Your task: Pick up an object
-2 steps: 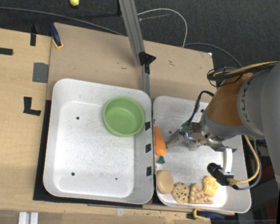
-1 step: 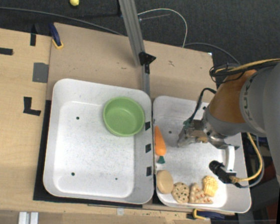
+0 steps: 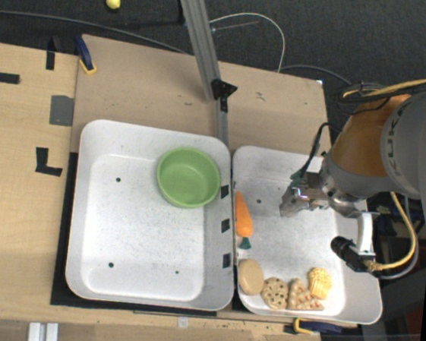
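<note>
In the right bin an orange carrot with a green end lies along the left wall. Near the bin's front edge sit a tan bread roll, a chocolate-chip cookie, a pinkish waffle-like piece and a yellow corn piece. My gripper hangs over the middle of the right bin, to the right of the carrot and above the front food items. I see nothing between its fingers. A green bowl rests in the left bin, at its back right.
A grey metal pole slants down from the back to the bins' divide. The arm's body and yellow cables crowd the right bin's right side. A yellow ball lies on the dark floor beyond the bench.
</note>
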Available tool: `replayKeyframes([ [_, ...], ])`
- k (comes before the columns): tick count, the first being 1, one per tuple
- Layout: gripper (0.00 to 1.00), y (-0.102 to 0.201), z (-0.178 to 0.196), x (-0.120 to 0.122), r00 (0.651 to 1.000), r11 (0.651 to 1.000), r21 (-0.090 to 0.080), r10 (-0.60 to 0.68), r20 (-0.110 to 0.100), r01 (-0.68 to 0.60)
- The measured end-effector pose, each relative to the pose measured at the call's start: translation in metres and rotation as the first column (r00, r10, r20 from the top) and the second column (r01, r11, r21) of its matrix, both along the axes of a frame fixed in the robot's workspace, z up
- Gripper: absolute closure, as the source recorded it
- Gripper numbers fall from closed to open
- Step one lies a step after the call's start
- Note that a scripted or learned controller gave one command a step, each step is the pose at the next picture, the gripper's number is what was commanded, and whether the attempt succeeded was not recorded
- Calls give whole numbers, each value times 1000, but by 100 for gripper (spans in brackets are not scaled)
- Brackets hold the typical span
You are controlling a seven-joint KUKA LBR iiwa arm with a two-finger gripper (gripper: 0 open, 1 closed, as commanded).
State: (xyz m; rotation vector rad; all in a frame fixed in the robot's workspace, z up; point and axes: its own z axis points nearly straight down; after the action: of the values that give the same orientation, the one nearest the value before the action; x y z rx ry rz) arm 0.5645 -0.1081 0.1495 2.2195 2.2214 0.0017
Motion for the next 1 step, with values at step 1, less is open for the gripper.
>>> replayKeyframes([
  [1,100,3,43,3,1000,1000,0,1,1,-1],
])
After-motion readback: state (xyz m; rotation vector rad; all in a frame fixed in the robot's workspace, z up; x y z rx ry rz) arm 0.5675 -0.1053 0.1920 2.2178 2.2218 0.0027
